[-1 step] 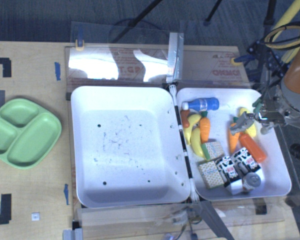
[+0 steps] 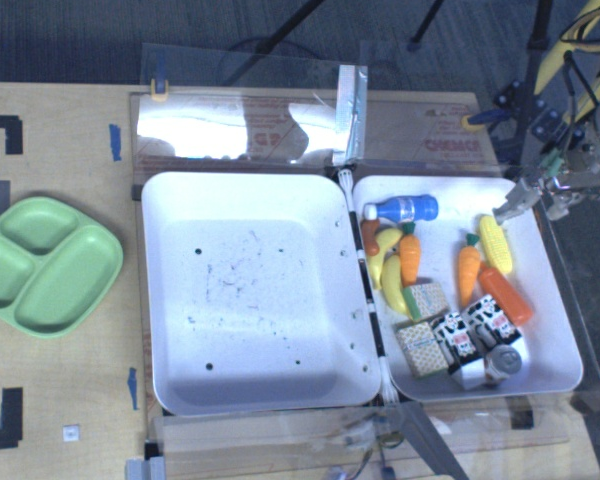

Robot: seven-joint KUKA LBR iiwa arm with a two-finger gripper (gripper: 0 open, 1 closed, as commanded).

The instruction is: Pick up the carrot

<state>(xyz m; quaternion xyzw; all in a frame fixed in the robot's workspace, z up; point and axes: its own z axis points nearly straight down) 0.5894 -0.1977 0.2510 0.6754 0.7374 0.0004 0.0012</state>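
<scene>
Camera view. Two white bins rest side by side on the desk (image 2: 70, 128). The right bin (image 2: 560, 358) holds two carrots: one carrot (image 2: 409, 257) just below a blue bottle (image 2: 404, 209) and beside a banana (image 2: 390, 283), a second carrot (image 2: 468, 271) touching a corn cob (image 2: 495, 243). A black-and-white carton (image 2: 475, 333) lies nearer the front. The pincer (image 2: 515, 203) hovers over the bin's far right corner; whether it is spread or pressed together cannot be told. The left bin (image 2: 160, 218) adjoins a green divided plate (image 2: 45, 265).
</scene>
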